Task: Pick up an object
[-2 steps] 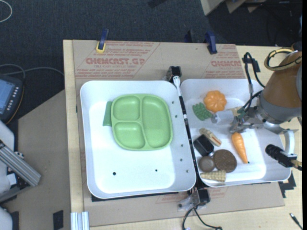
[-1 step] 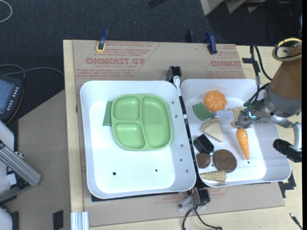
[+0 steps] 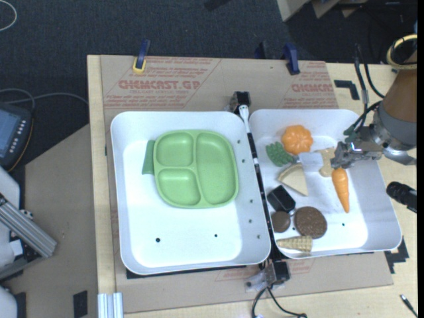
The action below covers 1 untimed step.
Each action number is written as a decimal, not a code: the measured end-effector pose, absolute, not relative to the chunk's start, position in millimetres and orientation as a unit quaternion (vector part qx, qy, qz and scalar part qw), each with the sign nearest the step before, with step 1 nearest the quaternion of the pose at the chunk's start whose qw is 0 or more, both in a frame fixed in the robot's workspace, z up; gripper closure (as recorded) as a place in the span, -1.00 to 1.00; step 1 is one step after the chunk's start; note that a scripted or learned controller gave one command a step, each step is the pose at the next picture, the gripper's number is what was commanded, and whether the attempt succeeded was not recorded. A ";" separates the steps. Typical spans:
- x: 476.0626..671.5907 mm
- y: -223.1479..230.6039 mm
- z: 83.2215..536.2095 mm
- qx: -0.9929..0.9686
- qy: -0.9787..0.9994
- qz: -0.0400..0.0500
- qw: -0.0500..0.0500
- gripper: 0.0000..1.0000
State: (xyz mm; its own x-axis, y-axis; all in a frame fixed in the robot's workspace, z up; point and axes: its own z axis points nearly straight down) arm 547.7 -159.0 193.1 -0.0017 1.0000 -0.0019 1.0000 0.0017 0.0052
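My gripper [image 3: 346, 156] hangs over the right side of the right bin [image 3: 371, 234], with the arm coming in from the right. An orange carrot [image 3: 341, 189] lies straight below it, thick end up against the gripper's tip and point toward the front. Whether the carrot is held is unclear. To the left of the gripper are an orange pumpkin-like toy [image 3: 297, 138], a green leafy piece [image 3: 279, 154], a beige wedge [image 3: 294, 175] and a small pale piece [image 3: 326, 170].
Nearer the front of the right bin lie a black block [image 3: 281, 198], a round brown cookie [image 3: 311, 221], a smaller brown disc [image 3: 281, 222] and a waffle cone [image 3: 295, 244]. The left bin [image 3: 185, 250] holds a green divided plate [image 3: 196, 167].
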 end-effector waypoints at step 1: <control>548.9 -159.1 227.1 0.707 0.707 0.001 0.003 1.00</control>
State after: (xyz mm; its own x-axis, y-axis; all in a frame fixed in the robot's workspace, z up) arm 548.9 -159.1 227.1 -0.0010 1.0000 -0.0022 1.0000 0.0011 0.0057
